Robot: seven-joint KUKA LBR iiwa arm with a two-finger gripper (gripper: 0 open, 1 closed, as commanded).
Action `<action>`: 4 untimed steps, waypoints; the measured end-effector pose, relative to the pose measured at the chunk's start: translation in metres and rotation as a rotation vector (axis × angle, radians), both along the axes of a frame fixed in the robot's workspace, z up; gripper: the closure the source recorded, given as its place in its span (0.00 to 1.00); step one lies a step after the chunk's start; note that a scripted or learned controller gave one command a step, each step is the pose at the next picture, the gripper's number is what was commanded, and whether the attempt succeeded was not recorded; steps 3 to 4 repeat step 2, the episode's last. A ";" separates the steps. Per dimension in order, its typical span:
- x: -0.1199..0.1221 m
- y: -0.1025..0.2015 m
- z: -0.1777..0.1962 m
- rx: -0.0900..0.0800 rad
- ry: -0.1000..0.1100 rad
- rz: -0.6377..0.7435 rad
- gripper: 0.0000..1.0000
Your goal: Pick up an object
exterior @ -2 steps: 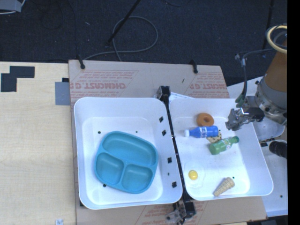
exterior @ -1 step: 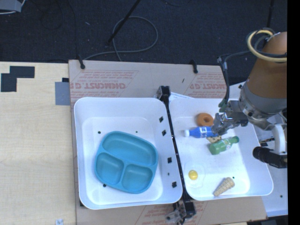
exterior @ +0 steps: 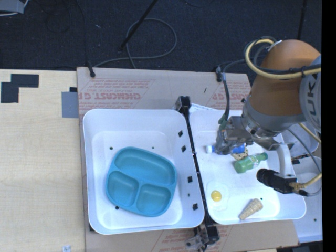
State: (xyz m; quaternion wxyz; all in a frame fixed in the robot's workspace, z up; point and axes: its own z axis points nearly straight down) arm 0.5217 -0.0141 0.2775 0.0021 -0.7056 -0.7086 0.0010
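My gripper (exterior: 224,144) hangs low over the back of the right bin (exterior: 294,212), under the orange-banded wrist. A green bottle (exterior: 249,162) lies just to its right, with a small blue and yellow item (exterior: 239,151) beside it. Nearer the front lie a fried egg toy (exterior: 216,195) and an ice-cream cone (exterior: 251,209). A small white and blue piece (exterior: 209,149) shows at the gripper's left side. Nothing visible sits between the fingers.
The left bin (exterior: 100,125) holds a blue three-compartment plate (exterior: 140,181). A black divider (exterior: 190,161) runs between the two bins. A black cylindrical part (exterior: 273,180) with cables overhangs the right bin's right side.
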 end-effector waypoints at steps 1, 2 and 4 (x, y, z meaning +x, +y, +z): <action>-0.001 0.044 -0.010 -0.001 0.001 -0.001 1.00; -0.010 0.092 -0.036 -0.001 0.003 0.000 1.00; -0.010 0.092 -0.036 -0.001 0.003 0.000 1.00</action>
